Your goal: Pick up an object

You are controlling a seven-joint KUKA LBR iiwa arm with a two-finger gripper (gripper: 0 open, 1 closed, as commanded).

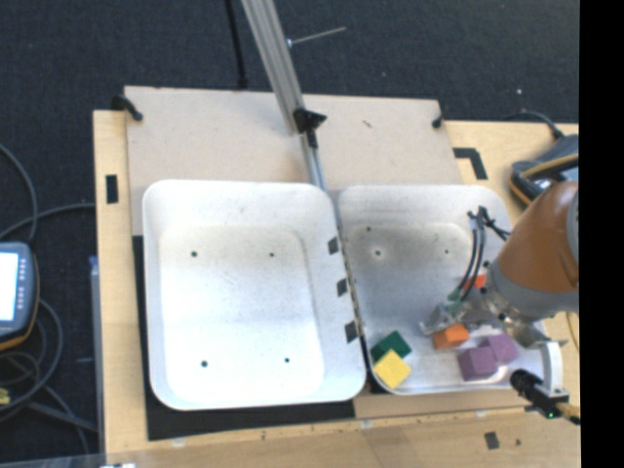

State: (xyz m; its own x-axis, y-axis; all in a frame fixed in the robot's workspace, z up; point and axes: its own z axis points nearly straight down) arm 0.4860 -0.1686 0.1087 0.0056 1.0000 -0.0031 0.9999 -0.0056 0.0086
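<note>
While the grey arm with its orange band (546, 247) reaches in from the right edge of the frame, its two-finger gripper (456, 320) hangs low over the lower right part of the right-hand shallow white plastic bin (390, 224). Whether the jaws stand apart or together I cannot tell, since the wrist and cables cover them from above. A small orange block (449, 336) lies on the bin floor right under the gripper, at or touching its tip, but nothing shows it clamped between the jaws. Just to the right and below it sit two purple blocks: a darker square one (477, 362) near the bin's lower rim and a paler one (500, 347) touching its upper right side, partly under the arm. Further left, in the bin's lower left corner, a small dark green block (392, 344) rests against a yellow cube (392, 369), the green one above the yellow in the frame. The left-hand shallow white plastic bin (244, 291) fills the middle left of the frame, its floor speckled grey. Both bins stand side by side on a pale wooden bench (224, 135). A slanted aluminium rail (273, 47) runs from the top centre of the frame down to the gap between the bins.
</note>
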